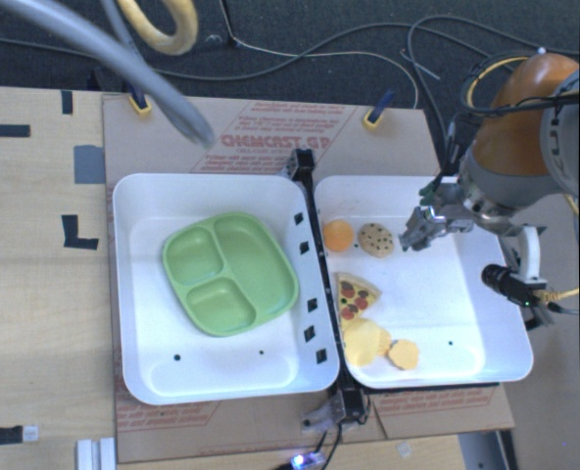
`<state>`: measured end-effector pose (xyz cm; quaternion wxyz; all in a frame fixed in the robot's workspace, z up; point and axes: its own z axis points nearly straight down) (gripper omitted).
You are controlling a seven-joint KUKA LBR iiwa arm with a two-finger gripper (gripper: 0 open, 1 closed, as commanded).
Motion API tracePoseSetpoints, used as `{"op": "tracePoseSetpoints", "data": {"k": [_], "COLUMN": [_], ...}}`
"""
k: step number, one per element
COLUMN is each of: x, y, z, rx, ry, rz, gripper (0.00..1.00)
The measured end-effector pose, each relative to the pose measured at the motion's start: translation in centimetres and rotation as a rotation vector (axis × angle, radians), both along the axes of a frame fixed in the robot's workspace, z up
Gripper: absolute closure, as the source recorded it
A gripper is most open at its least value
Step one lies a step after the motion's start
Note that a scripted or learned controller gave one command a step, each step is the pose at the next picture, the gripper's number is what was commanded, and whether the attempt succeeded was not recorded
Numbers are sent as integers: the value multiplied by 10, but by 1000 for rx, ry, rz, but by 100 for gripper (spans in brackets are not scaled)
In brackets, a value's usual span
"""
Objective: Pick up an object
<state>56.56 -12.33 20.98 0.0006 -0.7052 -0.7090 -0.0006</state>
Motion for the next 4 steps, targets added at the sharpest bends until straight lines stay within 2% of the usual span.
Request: {"op": "tracePoseSetpoints", "data": {"k": [1, 2, 4], "x": [-9, -3, -12], "y": [50, 106, 212], "z": [4, 14, 0], "rx": [0, 0, -1], "ry": [1, 1, 3], "rz": [1, 2, 1], "gripper": [100, 100, 100]}}
